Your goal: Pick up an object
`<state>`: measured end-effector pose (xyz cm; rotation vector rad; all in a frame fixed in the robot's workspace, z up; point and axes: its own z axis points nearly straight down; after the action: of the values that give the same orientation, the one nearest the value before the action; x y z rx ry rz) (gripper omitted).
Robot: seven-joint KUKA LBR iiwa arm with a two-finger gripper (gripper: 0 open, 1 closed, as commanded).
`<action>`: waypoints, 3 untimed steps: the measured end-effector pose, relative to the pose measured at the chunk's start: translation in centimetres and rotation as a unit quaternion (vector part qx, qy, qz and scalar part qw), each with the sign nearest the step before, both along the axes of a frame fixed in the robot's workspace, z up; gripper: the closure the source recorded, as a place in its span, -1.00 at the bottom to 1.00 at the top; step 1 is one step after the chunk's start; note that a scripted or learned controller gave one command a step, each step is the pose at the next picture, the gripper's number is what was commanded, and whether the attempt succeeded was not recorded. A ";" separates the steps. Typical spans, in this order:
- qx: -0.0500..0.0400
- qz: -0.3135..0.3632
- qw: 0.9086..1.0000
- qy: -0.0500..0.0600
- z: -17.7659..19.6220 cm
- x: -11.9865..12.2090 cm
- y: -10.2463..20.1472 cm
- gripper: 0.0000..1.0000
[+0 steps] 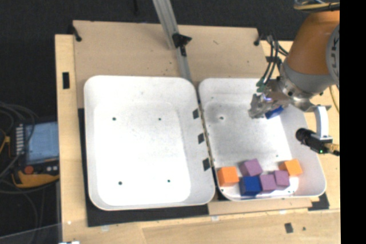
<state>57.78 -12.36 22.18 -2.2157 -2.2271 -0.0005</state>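
My gripper point(261, 107) hangs over the back right part of the right bin point(240, 123), reaching in from the right. A small blue thing point(274, 112) shows right against its lower right side; whether it is gripped is unclear. Along the bin's front edge lie several blocks: an orange one point(229, 175), a purple one point(251, 167), a dark blue one point(250, 186), two more purple ones point(267, 182) point(281, 178) and another orange one point(293, 167).
The left bin point(143, 140) sits beside the right one, with a row of black clips point(201, 137) between them. A slanted metal pole point(166, 14) rises from behind the bins' joint. A pendant point(37, 148) lies off the bench's left side.
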 end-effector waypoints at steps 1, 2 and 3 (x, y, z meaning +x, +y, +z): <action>0.000 0.000 1.000 0.000 -0.6 0.2 4.7 1.00; 0.001 0.001 1.000 0.001 -0.9 0.4 10.4 1.00; 0.001 0.002 1.000 -0.001 0.7 0.2 15.8 1.00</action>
<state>58.00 3.43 22.93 -2.2126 -2.2310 -0.0053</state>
